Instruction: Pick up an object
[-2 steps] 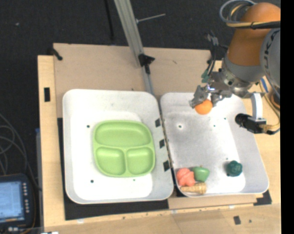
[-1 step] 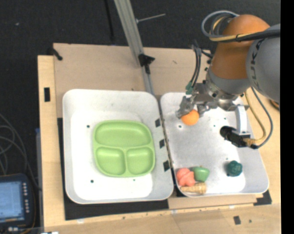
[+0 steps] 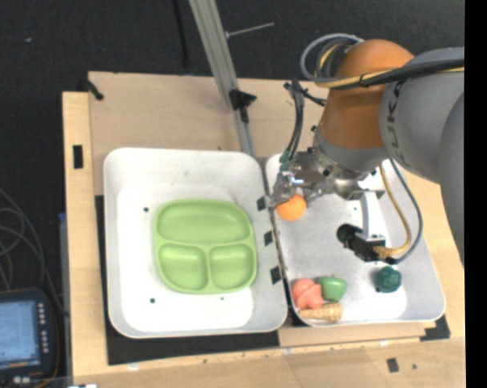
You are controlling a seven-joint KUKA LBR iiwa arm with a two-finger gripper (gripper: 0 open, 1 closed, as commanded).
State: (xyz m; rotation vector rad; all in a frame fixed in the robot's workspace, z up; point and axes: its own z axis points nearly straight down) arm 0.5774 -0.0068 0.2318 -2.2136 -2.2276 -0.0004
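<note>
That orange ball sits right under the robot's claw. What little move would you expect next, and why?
Probably a small lift straight up. The gripper sits right at the orange ball, near the left wall of the right bin, but I can't tell whether it has a grip. Rising a little would show whether the ball comes along.

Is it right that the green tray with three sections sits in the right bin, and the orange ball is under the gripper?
Not quite. The camera view shows the green tray in the left bin, not the right one. The rest holds: it has three sections, and the orange ball is just under the gripper, over the right bin.
</note>
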